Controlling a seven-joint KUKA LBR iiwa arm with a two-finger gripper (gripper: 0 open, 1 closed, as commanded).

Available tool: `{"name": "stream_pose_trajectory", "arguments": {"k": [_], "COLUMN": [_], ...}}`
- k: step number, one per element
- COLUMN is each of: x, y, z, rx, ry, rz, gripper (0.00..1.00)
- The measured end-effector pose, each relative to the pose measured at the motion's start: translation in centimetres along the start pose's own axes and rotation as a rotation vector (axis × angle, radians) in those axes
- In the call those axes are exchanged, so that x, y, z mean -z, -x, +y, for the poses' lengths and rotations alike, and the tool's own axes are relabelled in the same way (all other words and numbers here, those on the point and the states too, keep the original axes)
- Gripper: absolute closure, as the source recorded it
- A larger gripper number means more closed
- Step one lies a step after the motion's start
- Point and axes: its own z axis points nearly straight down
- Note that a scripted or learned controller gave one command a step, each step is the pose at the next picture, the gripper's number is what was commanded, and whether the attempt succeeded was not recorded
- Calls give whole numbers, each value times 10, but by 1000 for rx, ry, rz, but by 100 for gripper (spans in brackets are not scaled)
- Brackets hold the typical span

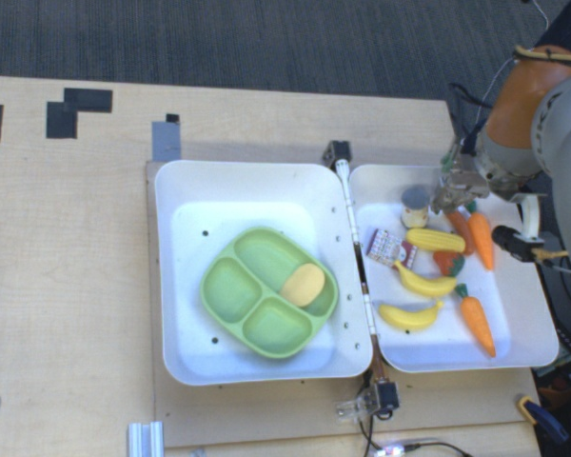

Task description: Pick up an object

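Poised over the far edge of the right bin [542,346], the pincer [454,196] is hanging just above a small jar [416,208] and the top end of a carrot [477,236]; whether it is spread or pressed together, I cannot tell, and nothing is showing clearly between its tips.

That right bin is carrying 3 bananas and 2 carrots. The upper banana [436,241] is lying with its long axis across the bin, side to side. The middle banana [424,282] is slanting from the centre toward the right edge, and the lower banana [409,315] is lying nearly parallel to the near edge. The upper carrot is running from the far edge toward the right edge, thick end far. The second carrot [477,323] is pointing its tip toward the near right corner. A small printed packet [386,247] is sitting near the left edge.

In the left bin [186,255], a green divided plate [252,293] is holding a yellow lemon-like piece [305,284] in its right compartment.
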Motion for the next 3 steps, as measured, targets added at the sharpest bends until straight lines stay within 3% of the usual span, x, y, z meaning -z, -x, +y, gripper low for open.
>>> {"name": "stream_pose_trajectory", "arguments": {"k": [1, 2, 3], "x": [0, -16, -3], "y": [-2, -61, -61], "z": [1, -43, -41], "rx": [2, 3, 5], "ry": [1, 4, 11], "rz": [1, 2, 1], "gripper": [0, 0, 100]}}
